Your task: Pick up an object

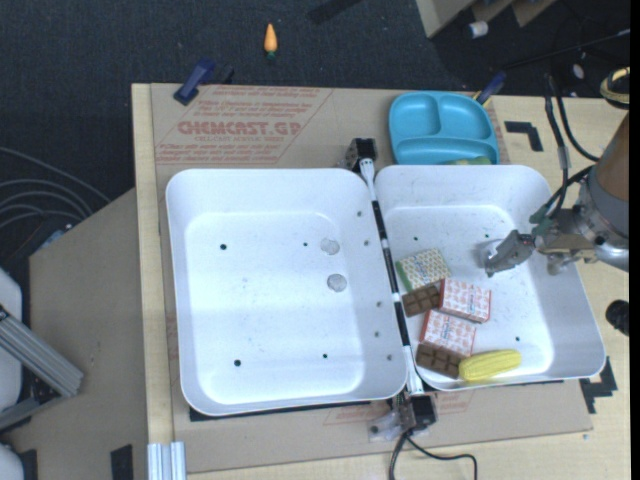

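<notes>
- Two shallow white bins (270, 193); small flat patterned blocks (445, 313) and yellow plastic corn cob (488, 365) clustered right bin, near-left.
- Grey two-finger gripper (500, 256) poised just right, jaw state unclear.
- Probably light, stiff; best gripped across short edges.

1. This is a robotics lab: a grey arm (612, 183) reaches over a board bench (250, 118).
2. Two white bins (270, 193) sit clamped side by side.
3. Cables (40, 228) trail across dark carpet (90, 28).
4. Aluminium framing (40, 353) stands at the left.
</notes>
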`<state>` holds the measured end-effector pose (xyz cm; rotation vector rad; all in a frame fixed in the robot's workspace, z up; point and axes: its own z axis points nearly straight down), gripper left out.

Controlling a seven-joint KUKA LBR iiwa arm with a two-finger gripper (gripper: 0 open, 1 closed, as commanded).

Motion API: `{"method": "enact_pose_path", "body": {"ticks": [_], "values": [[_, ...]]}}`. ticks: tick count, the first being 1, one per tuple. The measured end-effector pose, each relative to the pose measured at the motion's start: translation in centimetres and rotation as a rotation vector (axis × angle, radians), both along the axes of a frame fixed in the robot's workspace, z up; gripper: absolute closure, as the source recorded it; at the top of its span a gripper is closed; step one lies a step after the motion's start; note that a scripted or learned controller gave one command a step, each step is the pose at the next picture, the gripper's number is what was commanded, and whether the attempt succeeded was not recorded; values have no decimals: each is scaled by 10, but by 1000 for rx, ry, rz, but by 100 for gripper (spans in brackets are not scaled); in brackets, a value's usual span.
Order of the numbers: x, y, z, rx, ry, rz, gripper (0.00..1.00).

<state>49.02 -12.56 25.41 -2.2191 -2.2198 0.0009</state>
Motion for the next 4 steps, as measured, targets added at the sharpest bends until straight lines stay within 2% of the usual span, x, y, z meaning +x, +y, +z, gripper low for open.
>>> {"method": "enact_pose_path", "body": {"ticks": [1,2,3,4], "values": [[47,21,-145,0,1,0,0],[72,33,-166,-2,-8,0,0],[73,33,-156,-1,-12,-1,100],[73,33,-156,-1,-12,-1,0]]}}
